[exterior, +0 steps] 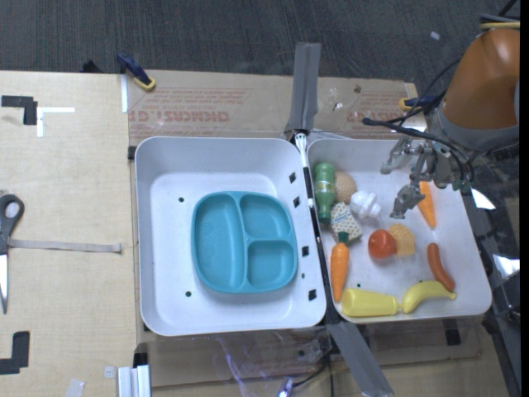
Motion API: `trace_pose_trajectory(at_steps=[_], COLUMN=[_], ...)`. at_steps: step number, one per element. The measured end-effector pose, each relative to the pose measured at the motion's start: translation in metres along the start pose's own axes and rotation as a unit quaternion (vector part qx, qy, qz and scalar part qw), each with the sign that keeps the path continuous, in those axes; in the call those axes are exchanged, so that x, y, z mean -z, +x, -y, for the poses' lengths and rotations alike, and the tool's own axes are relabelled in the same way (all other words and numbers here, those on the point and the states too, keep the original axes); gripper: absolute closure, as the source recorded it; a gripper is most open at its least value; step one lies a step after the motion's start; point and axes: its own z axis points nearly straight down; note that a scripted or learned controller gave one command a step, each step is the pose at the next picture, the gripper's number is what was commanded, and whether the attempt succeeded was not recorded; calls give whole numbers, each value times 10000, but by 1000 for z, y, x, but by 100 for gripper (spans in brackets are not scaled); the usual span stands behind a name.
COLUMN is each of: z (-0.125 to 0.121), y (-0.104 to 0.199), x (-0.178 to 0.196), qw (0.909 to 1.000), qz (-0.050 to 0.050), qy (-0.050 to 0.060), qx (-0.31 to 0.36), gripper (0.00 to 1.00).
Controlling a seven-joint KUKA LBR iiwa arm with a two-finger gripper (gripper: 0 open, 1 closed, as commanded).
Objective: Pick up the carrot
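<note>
Two carrots lie in the right bin (475, 300). One small orange carrot (427, 210) sits near the bin's right wall, pointing down, its upper end tucked under my gripper (417, 187). The gripper hangs over the bin's upper right part, directly on or just above that carrot; whether it holds it is unclear. A second carrot (339, 268), orange with a green top, lies by the bin's left wall, well left of the gripper.
The right bin also holds a green bottle (324, 186), a white piece (364, 204), a tomato (381, 244), a sausage (440, 267), a banana (426, 294) and a yellow item (369, 303). A blue divided plate (245, 242) sits in the left bin (153, 222).
</note>
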Motion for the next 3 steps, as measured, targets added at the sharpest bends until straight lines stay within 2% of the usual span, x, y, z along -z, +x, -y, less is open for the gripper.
trace_pose_trajectory(at_steps=[1, 2, 3], z=[40, 75, 75], y=[-27, -6, -9], x=[-77, -75, -64], qw=[9999, 9896, 9896], qz=[-54, -51, -16], qy=[-7, -13, -2], qx=[158, 1440, 1437], gripper=[0, 0, 100])
